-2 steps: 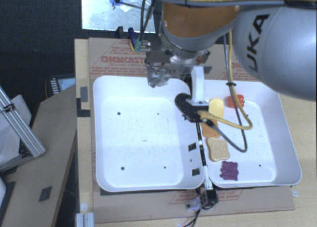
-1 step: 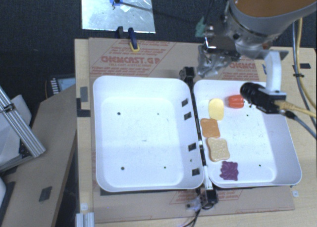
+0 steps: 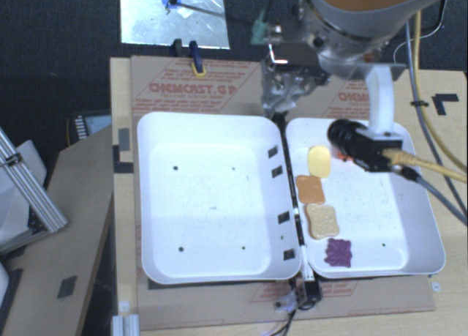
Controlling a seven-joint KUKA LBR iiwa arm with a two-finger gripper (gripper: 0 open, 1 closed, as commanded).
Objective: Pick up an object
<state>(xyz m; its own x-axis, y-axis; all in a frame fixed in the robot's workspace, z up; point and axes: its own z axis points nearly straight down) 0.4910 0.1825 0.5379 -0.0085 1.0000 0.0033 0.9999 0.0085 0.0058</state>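
A: Bins first: which one has the things in it?

B: The right bin (image 3: pixel 417 239). Four small flat pieces lie in a line down its left side, close to the wall it shares with the left bin (image 3: pixel 212 203).

A: Name them from the far end to the near end.

B: A pale yellow piece (image 3: pixel 319 161) is farthest back. Just below it is an orange-brown piece (image 3: pixel 311 189), then a tan piece shaped like a slice of toast (image 3: pixel 322 220), which touches or nearly touches the orange-brown one. A purple piece (image 3: pixel 338 252) lies nearest the front edge.

A: And the arm?

B: The arm (image 3: pixel 365 5) comes in from the upper right, its big grey and orange body hanging over the far end of the bins. The gripper (image 3: pixel 280 104) points down at the far rim, right where the two bins meet.

A: Is the gripper open or closed?

B: I cannot tell; that part is dark and blurred. Nothing shows in it, and all four pieces lie on the bin floor, apart from it.

A: Anything else on the counter (image 3: pixel 121 181)?

B: A black camera on a white bracket (image 3: pixel 365 144) reaches over the right bin beside the yellow piece
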